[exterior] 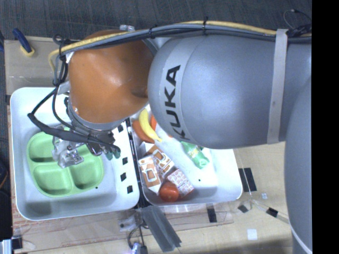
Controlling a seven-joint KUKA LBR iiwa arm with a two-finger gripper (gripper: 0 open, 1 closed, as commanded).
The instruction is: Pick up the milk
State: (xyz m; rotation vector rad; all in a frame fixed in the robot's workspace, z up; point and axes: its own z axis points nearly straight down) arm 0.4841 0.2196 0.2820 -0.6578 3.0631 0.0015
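A white carton with a green end (pixel 200 165), which I take for the milk, lies in the right bin (pixel 233 187), its upper part hidden under the arm. My gripper (pixel 69 154) hangs over the left bin (pixel 21 142), just above a green divided tray (pixel 50 168), well to the left of the carton. Nothing shows in its grasp.
The right bin also holds a banana (pixel 146 128), an orange piece (pixel 139 125), two brown-and-white patterned packs (pixel 156 168), and a red tomato (pixel 169 192). The big grey arm body (pixel 222 89) and orange band (pixel 106 83) cover the backs of both bins.
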